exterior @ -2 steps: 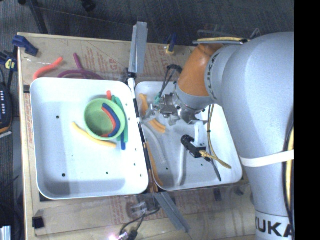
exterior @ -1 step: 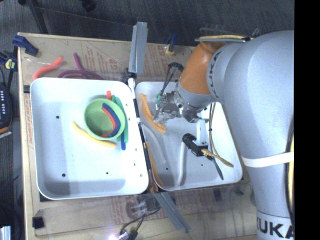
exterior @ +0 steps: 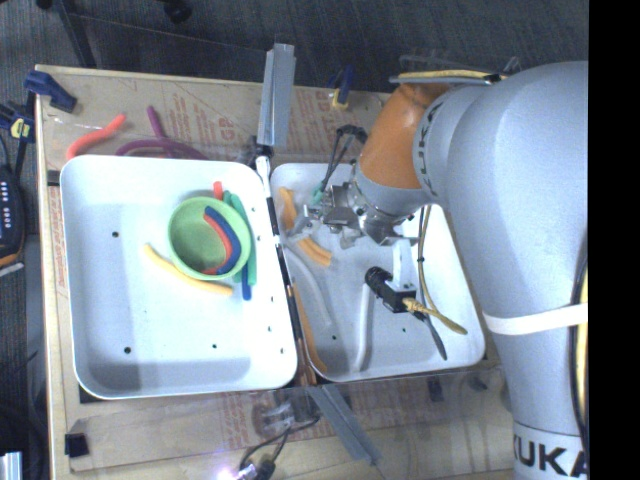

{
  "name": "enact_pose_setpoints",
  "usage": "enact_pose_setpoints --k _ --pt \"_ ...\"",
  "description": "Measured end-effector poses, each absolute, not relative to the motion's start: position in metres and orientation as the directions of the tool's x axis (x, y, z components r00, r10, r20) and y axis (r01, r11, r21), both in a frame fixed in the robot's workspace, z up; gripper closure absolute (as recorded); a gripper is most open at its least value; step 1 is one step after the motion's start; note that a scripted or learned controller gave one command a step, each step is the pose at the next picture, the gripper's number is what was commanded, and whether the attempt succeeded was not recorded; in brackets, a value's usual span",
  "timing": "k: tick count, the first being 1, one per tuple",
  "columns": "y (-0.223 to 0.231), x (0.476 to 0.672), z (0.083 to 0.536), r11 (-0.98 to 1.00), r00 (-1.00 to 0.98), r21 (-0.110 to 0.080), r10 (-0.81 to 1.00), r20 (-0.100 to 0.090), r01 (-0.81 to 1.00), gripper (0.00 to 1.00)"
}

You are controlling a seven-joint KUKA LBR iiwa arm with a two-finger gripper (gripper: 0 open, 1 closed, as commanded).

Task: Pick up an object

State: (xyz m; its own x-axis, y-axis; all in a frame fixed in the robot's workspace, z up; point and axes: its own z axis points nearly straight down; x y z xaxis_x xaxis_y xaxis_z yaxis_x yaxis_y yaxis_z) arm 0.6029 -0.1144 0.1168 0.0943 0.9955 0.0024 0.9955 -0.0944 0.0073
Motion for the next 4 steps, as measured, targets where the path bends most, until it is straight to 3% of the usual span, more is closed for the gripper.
enact_pose_setpoints --k 1,2,3,4 --pt "-0.133 0.591 0.097 -0.049 0.049 0.009 0.999 0.002 0.999 0.0" --pt "-0.132 0.591 0.107 -0.046 0.045 0.008 0.999 0.002 0.999 1.0" --pt "-0.133 0.591 0.107 -0.045 0.045 0.008 0.999 0.001 0.999 0.0" --pt "-0.132 0.596 0.095 -0.053 0.053 0.006 0.999 -0.004 0.999 0.0"
